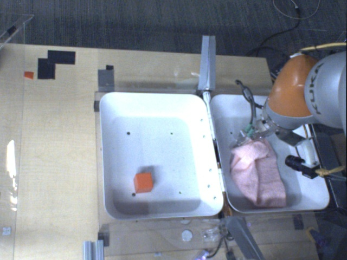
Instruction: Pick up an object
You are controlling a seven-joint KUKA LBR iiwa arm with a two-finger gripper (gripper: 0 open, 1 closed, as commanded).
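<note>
The pink cloth [257, 172] lies in the right bin [314, 202], long axis running toward the lower right. The gripper [255, 131] sits at its upper-left end; how it is set I cannot tell.

A small orange block [143, 182] lies in the left bin; a pink cloth [258, 176] — crumpled — fills the right bin.

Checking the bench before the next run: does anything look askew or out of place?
Nothing damaged or spilled. The pink cloth lies rumpled in the right bin; the orange block sits in the left bin.
</note>
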